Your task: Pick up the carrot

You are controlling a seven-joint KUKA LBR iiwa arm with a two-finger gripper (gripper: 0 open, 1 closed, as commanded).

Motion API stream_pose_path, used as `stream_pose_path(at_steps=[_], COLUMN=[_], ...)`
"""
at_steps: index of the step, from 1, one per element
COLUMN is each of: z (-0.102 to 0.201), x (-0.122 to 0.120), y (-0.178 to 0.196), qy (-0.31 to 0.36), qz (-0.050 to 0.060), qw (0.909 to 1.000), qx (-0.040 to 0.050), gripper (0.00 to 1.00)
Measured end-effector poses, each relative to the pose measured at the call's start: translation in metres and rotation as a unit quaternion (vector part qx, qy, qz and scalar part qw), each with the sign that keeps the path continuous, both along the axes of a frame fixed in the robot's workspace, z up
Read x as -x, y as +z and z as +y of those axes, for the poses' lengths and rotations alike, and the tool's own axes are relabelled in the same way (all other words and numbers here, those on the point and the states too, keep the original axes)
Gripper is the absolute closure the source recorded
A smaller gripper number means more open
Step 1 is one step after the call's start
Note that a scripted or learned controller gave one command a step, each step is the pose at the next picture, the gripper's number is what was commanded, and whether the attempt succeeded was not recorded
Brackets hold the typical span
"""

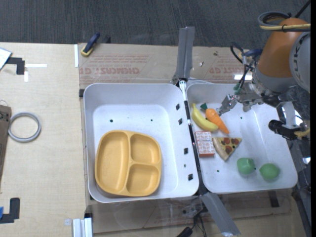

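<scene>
The carrot [217, 119] is orange with a green tip and lies in the right bin [281, 147], near its upper left corner, slanting down to the right. It rests against a yellow banana [202, 119] on its left. My gripper [236, 105] hangs just up and right of the carrot's green end. It is open and nothing sits between its fingers; the left fingertip [226, 105] is close to the carrot's top.
Below the carrot in the right bin lie a small red-and-white box [204, 143], a pizza slice [227, 146] and two green fruits [245, 166] [269, 171]. The left bin [98, 102] holds a yellow divided plate [129, 163]. A tape roll [22, 126] lies on the bench at left.
</scene>
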State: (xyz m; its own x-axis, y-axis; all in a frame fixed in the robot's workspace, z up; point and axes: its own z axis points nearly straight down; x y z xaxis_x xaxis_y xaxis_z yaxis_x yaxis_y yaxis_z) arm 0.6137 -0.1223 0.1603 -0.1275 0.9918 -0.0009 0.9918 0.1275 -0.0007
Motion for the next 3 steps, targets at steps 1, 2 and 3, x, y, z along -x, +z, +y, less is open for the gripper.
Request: stream_pose_path(at_steps=[1,2,3], z=[0.024,0.023,0.083], x=[-0.005,-0.006,-0.040], y=[-0.069,-0.059,0.031], qy=[0.006,0.004,-0.069], qz=[0.000,0.000,0.000], qw=[1.0000,1.0000,0.9976], qx=[0.0000,0.0004,0.0006], gripper=[0.00,1.00,1.00])
